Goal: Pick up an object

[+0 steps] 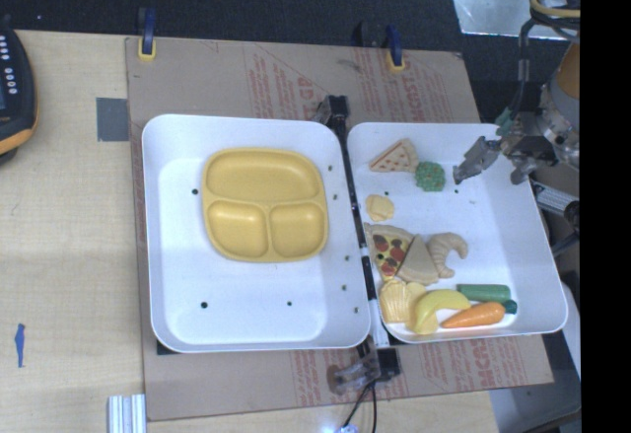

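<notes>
Two shallow white plastic bins sit side by side on a brown cardboard sheet (296, 76) clamped to a pale wooden bench.

Left bin (173, 303) — holds a yellow plastic divided plate (264, 202) with one wide compartment at the back and two smaller ones at the front; the plate lies in the bin's rear half.

Right bin (513, 234) — holds a scatter of toy foods. Near the back wall lies a tan wedge-shaped sandwich piece (394, 157), and just beside it to the right a small green broccoli floret (430, 177). Against the left wall sits a pale yellow round piece (380, 207). Below it, a pizza slice with red toppings (390, 249) touches a beige croissant-like piece (434, 255). Crowded in the front corner are a ridged yellow chip-like piece (394, 301), a yellow banana (439, 306), an orange carrot (476, 316) and a dark green cucumber (485, 293), all touching or overlapping.

Two-finger gripper (493, 163) — reaches in from the right, above the bin's rear right area, to the right of the broccoli and apart from it. Its dark fingers stand spread, with nothing between them.
</notes>
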You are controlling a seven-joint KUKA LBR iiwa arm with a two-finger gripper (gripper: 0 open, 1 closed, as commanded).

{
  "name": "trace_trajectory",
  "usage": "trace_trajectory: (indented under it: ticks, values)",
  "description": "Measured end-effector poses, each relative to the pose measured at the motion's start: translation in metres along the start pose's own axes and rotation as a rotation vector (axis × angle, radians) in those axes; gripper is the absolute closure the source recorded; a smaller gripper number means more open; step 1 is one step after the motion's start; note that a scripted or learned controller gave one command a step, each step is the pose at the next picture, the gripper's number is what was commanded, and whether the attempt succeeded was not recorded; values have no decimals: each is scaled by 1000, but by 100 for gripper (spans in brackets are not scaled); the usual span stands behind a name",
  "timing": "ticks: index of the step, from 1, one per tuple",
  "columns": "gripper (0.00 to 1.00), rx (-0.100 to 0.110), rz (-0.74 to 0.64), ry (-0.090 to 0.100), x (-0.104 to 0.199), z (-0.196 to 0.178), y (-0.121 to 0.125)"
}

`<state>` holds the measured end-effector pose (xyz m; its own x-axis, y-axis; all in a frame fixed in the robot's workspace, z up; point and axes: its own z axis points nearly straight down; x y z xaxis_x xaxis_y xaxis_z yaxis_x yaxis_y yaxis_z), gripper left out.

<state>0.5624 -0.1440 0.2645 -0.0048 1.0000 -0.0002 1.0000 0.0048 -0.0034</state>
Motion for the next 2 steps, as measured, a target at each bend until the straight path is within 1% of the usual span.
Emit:
trace_trajectory:
  ticks: [1,2]
  values:
    - [0,-4,-6,-2,5,146,76]
    - [0,-3,2,-2,-28,173,95]
